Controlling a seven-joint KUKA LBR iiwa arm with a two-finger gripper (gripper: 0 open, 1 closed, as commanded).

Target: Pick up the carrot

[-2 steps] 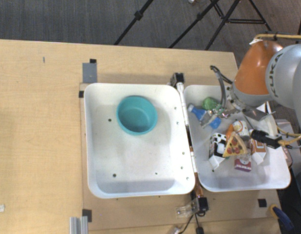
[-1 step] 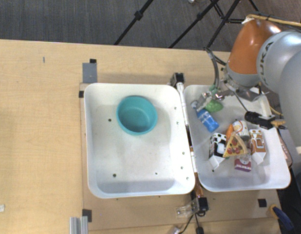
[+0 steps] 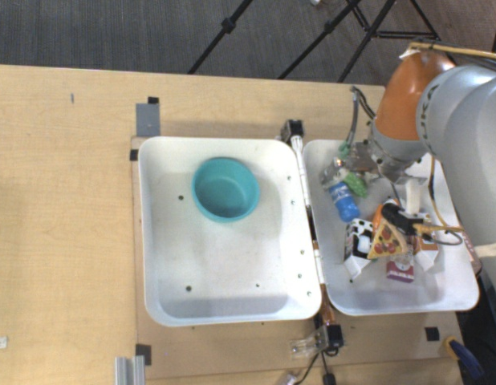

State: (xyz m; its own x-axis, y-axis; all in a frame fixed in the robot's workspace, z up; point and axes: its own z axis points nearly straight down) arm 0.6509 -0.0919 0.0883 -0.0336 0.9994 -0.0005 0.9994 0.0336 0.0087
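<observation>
Pincer (image 3: pixel 362 165) sits low in the upper part of the right bin (image 3: pixel 457 299), under the grey arm (image 3: pixel 465 111) with its orange band (image 3: pixel 404 95) at the right edge of the frame. Can't tell if it is open or closed; the tips are lost in clutter and nothing shows clearly gripped.

Just below-left of the pincer: a green item (image 3: pixel 358 184), then a blue bottle (image 3: pixel 343 201). Further down, a black-and-white cow toy (image 3: pixel 359 237), a pizza slice (image 3: pixel 386 241) and a small red-white packet (image 3: pixel 400 272).

Carrot: best guess is the orange piece (image 3: pixel 388 212) just above the pizza slice, mid right bin, partly covered by a dark part. Small and blurry, so not certain. If so, it lies below and slightly right of the pincer, near but apart, not touching. Long axis looks to run roughly upper left to lower right, hard to confirm.

Judgement: grasp not made yet; the pincer needs to shift down-frame and a little right, past the green item, and line up across the carrot's long axis. Risk: crowded neighbours, likely to nudge the pizza slice or bottle.

Left bin (image 3: pixel 164 295) holds a teal bowl (image 3: pixel 225 188) in its upper half, well apart from everything. Both bins rest on the desk (image 3: pixel 55 215).
</observation>
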